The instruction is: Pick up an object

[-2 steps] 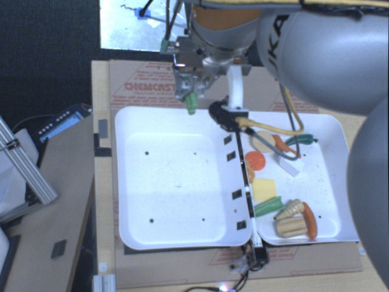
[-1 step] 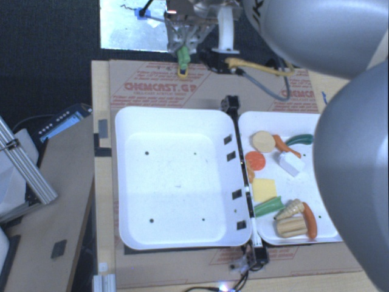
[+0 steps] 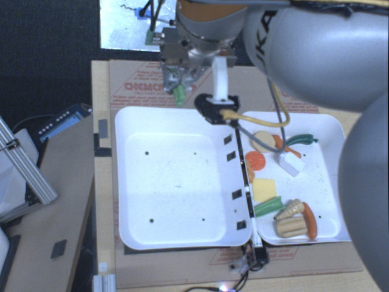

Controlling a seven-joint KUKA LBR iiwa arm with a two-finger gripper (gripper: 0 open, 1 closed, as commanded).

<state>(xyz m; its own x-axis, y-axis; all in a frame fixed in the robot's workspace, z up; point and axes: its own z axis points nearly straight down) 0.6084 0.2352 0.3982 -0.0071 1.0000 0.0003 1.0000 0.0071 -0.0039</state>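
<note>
My pincer (image 3: pixel 180 89) raised beyond bins, clenched on small green piece (image 3: pixel 179 95). Pick looks done. Next I carry it down over left bin (image 3: pixel 176 181) below pincer.

A small green object (image 3: pixel 179 95) is seen at the fingers' (image 3: pixel 176 84) tips — raised above the left bin's (image 3: pixel 130 163) far edge.

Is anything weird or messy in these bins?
Nothing looks spilled or broken. One odd thing: every toy, like the tomato slice, cheese and carrot, is crowded into the right bin. A small green piece shows at the gripper, above the left bin's far edge.
</note>
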